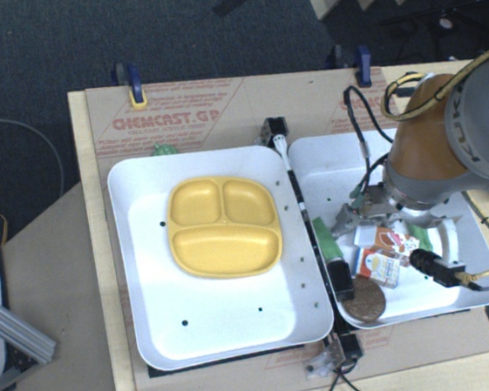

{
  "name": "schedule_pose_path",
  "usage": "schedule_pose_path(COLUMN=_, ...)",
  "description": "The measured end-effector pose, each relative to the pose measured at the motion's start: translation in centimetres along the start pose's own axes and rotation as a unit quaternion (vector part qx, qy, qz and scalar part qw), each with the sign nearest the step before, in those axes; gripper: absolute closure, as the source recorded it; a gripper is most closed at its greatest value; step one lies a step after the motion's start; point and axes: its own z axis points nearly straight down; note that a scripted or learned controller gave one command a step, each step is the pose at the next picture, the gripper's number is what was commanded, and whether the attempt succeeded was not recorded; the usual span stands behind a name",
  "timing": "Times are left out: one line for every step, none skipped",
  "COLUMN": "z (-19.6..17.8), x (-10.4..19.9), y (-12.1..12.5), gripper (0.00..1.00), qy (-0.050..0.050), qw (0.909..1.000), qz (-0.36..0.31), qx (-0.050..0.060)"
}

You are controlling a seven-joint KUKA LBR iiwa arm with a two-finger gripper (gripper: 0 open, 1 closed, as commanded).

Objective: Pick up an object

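Progress on the pick looks small to us: in the camera view nothing is lifted, and every object rests on a bin floor. The arm [428, 147] reaches over the right-hand bin [327, 150], and the gripper [365, 211] hangs low inside it, above the crowded part. Whether the gripper is apart or together we cannot tell, because the wrist covers it from this angle, and we see no object held in it. So we judge that the approach is done or almost done, while the closing, the grasp and the lift are left.

We take the gripper as our landmark. The nearest candidate is a red and white packet [383, 258], lying flat just below the gripper and a little to its right in the view; we cannot say if they touch. A green stick [324, 238] lies near, to the lower left of the gripper, along the bin wall. A black object [340, 277] is further below the gripper on the same side, and a brown disc [365, 304] lies beyond it, at the near rim. Far to the left of the gripper, well apart, a yellow divided plate [224, 226] sits in the left-hand bin [232, 314], and we think it is not the target now.
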Motion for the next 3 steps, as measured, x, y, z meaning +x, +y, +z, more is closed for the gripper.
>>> schedule_pose_path(z=-1.3, x=-1.1, y=-5.9, gripper=0.0, qy=0.0, qw=1.0, qz=0.001, qx=0.0)
schedule_pose_path(z=0.6, x=-0.1, y=-6.1, gripper=0.0, qy=-0.004, qw=0.9999, qz=-0.001, qx=-0.01)
schedule_pose_path(z=0.9, x=-6.1, y=-7.0, gripper=0.0, qy=-0.003, qw=1.0, qz=0.002, qx=-0.004)
